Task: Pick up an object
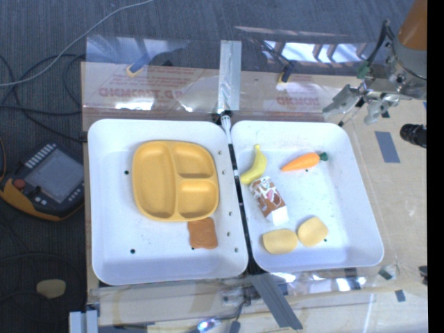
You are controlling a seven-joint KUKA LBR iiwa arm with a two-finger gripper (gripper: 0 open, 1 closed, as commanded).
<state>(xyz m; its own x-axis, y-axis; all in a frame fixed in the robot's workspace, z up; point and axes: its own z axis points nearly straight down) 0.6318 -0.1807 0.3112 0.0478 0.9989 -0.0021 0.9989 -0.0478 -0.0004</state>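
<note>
— Gripper [362, 103] up by the far right corner, outside the right bin [361, 186], above the bench. Two fingers spread apart, nothing between them. Open, then, and empty.

— And for picking? Plenty on offer. In the right bin: a banana [255, 166] against the left wall, an orange carrot [301, 161] just beside it toward the middle, a small bottle with a brown label [268, 200] below the banana, two yellow lumps [295, 236] near the front, close together, perhaps touching.

— Left bin [111, 207]?

— A yellow divided plate [175, 179], and a brown square like a slice of toast [203, 234] touching its front edge.

— Best candidate, probably the carrot. Nearest the gripper, lying apart from its neighbours, slim enough for a grasp across the body.

— Banana riskier: tucked against the bin wall, little room for a finger on that side. Toast too flat, plate too wide.

— Stage of the task: approach not yet begun, judging by the height and the offset from the bin.

— Needed next, likely a move inward and down over the chosen piece, fingers astride its narrow axis.
</note>
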